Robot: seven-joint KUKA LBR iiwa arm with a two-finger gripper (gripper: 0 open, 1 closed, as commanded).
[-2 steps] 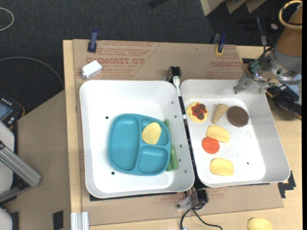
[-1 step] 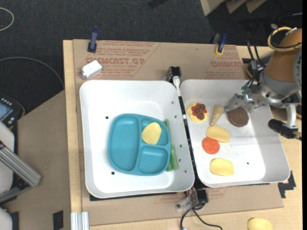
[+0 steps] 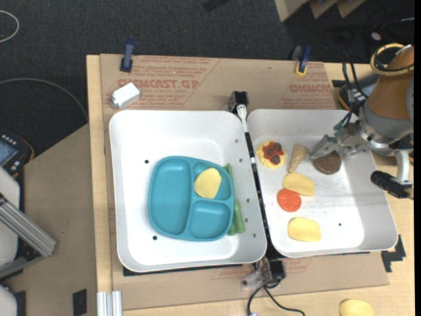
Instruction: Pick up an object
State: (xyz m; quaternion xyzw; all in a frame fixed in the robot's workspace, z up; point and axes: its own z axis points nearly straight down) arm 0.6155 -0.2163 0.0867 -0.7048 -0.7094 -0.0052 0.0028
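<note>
Just beside the gripper [image 3: 327, 149], brown piece [image 3: 327, 164].

Two bins are set side by side on the table [image 3: 197, 288]. In the left bin [image 3: 131, 143] a divided tray [image 3: 174, 199] is laid, with a lemon-shaped piece [image 3: 208, 184] in its upper right compartment and a pod [image 3: 235, 209] along its right edge. In the right bin [image 3: 355, 229], a pizza slice [image 3: 272, 154], a cone [image 3: 298, 157], a tomato [image 3: 289, 200] and two potato-like pieces [image 3: 299, 184] [image 3: 303, 229] are grouped right of the tray.

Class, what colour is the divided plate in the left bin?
Teal-blue; the divided plate shows clearly in the camera view.
</note>
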